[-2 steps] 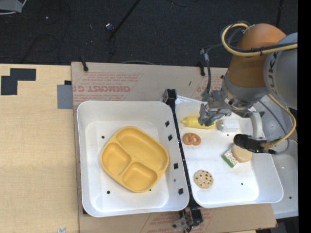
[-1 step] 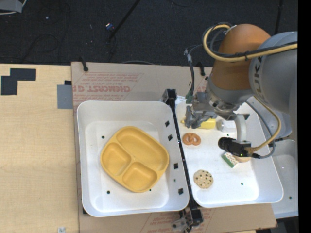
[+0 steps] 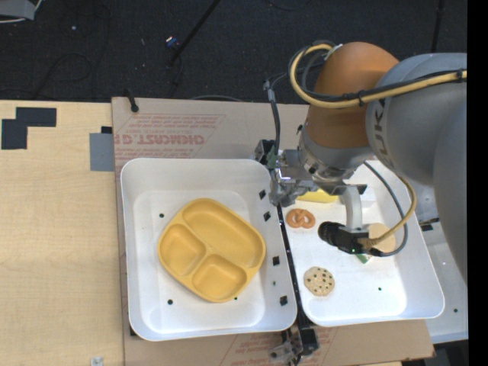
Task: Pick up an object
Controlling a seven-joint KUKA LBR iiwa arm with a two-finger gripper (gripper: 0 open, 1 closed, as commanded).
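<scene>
The claw [image 3: 280, 183] hangs low at the left edge of the right bin [image 3: 396, 300], by the wall it shares with the left bin [image 3: 145, 204]. I cannot tell how far it is open or whether it has hold of anything. Just beside it lie a pretzel [image 3: 300, 219] and a yellow piece [image 3: 318, 197], with a cookie [image 3: 319, 280] further off. A yellow divided plate [image 3: 211, 250] sits in the left bin.

1. Yellow three-compartment plate [image 3: 211, 258] is lying flat and skewed in the middle of the left bin [image 3: 145, 181].
2. Brown pretzel [image 3: 300, 219] is lying flat in the right bin [image 3: 412, 296], near its left wall.
3. Chocolate-chip cookie [image 3: 319, 280] is lying flat below the pretzel, apart from it.
4. Yellow piece [image 3: 319, 197] is showing partly, just above the pretzel.
</scene>
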